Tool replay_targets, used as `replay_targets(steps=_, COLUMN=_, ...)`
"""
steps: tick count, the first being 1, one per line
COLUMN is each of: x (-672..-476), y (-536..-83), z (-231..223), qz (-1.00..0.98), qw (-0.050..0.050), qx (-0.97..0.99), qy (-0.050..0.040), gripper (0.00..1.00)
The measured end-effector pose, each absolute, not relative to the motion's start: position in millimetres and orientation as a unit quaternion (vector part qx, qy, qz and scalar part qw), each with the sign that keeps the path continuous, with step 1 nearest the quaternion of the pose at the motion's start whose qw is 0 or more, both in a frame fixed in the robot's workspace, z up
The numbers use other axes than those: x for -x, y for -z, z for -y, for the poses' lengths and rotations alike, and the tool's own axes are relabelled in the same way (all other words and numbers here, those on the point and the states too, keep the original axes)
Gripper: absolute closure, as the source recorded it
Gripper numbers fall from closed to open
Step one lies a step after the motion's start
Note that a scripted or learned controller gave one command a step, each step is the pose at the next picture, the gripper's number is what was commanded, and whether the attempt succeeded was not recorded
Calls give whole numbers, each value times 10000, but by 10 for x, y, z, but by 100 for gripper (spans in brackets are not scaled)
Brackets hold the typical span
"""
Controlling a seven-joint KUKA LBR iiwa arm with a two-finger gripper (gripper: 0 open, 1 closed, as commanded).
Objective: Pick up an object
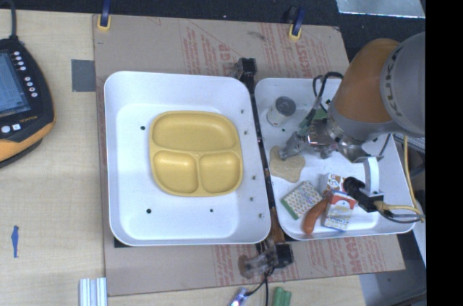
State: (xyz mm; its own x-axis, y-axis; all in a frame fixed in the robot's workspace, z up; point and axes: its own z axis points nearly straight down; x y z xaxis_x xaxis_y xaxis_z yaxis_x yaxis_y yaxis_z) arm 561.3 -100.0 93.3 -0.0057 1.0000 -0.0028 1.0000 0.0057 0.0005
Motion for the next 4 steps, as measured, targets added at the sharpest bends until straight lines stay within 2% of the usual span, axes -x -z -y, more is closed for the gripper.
replay_targets(steps=1, x=-4766, y=-1309, z=1611, qz=-7080, qw=-10, qx=-7062, qy=10, gripper=0)
replay_targets(steps=2, x=-4972, y=-939, z=1436, qz=-7094, qw=-7, qx=-7048, qy=10, gripper=0)
replay_targets(steps=3, x=-5718, y=-2148, z=2112, qz=-7086, qw=3, qx=-7056, qy=7, gripper=0)
replay_targets(steps=4, x=-6369, y=-1358, z=1403, qz=-7088, qw=-16, qx=-7054, qy=10, gripper=0)
